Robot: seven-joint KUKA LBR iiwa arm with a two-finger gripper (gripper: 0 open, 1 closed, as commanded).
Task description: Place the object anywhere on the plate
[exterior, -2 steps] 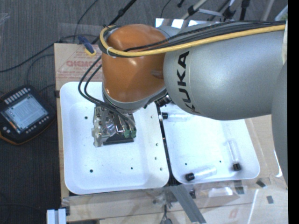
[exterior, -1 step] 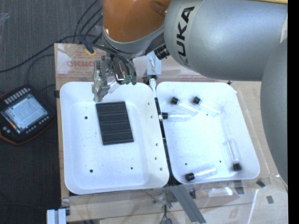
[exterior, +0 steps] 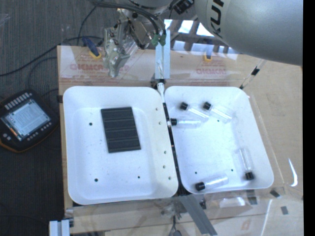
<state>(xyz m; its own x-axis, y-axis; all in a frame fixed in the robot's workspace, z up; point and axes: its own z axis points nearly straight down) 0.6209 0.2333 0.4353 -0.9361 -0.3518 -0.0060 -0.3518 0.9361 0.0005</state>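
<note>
A dark ribbed plate [exterior: 120, 129] is seen lying flat in the left bin [exterior: 78, 181]. The gripper [exterior: 114, 58] is held beyond that bin's far edge, above the bench; whether anything is clamped cannot be told. Five clear vials with black caps, among them one vial [exterior: 211, 183] near the front rim, are scattered in the right bin [exterior: 261, 181], well apart from the plate.

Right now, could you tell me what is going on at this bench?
A KUKA arm holds its gripper above the bench, behind the left bin. In that bin lies a dark ribbed plate, with nothing on it. Five clear vials with black caps, such as this one, lie scattered in the right bin, so no object has been placed yet.
</note>
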